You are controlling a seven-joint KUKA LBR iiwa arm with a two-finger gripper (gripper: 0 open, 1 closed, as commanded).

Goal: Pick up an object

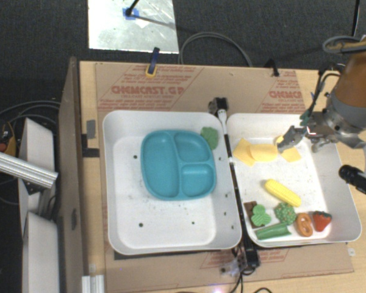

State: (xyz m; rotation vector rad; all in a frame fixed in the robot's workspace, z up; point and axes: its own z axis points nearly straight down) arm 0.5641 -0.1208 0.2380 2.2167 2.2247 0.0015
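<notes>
My gripper hangs over the upper part of the right bin, reaching in from the right under the grey wrist. It is just above a small yellow piece and beside a yellow block that lies against a yellow wedge. I see nothing lifted off the bin floor. Lower in the same bin lie a corn cob, a broccoli, a green leafy piece, a green pod, an orange slice and a strawberry.
The left bin holds a blue divided plate, with a green piece at the plate's upper right corner. A black clamp sits where the two bins meet. A black part juts over the right bin's right rim.
</notes>
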